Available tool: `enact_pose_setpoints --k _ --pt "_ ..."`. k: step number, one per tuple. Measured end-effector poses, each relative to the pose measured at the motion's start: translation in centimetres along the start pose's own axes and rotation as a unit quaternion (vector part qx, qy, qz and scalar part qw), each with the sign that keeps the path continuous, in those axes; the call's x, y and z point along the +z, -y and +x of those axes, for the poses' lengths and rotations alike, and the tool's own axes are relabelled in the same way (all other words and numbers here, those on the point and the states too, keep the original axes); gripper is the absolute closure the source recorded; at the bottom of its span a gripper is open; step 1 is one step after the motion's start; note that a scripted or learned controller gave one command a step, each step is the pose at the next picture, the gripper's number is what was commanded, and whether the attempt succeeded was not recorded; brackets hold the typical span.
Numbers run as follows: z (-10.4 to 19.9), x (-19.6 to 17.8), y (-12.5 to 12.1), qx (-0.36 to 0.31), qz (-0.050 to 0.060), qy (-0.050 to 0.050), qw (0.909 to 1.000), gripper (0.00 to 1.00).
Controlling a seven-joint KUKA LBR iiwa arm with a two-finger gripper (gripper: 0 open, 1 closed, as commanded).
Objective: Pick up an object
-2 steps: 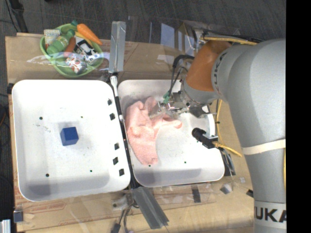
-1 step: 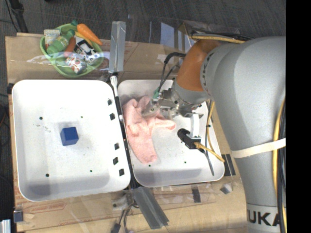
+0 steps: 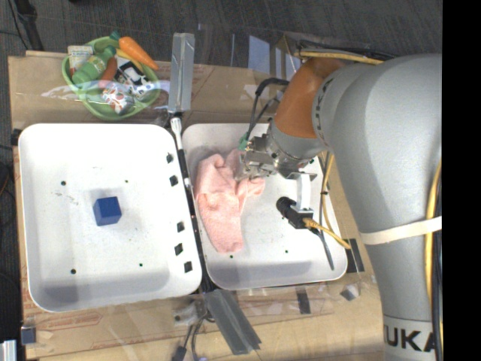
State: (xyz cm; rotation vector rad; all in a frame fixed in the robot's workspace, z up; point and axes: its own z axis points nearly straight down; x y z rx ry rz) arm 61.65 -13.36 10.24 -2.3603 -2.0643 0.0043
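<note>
Pink cloth (image 3: 222,201) crowds the right bin (image 3: 263,273) beneath jaws whose spread I cannot tell.

Crumpled pink cloth (image 3: 222,201) lies in right bin; blue cube (image 3: 107,210) in left.

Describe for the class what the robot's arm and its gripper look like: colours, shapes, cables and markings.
The arm is thick, rounded and light grey, with an orange band above the wrist. White KUKA lettering sits on its base. Thin dark cables loop near the wrist. The gripper is a small metallic grey block.
</note>
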Motion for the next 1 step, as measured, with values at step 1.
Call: enact_pose_setpoints --k 1 --pt "5.81 -8.95 0.11 -0.093 -0.002 0.001 0.9957 1.00"
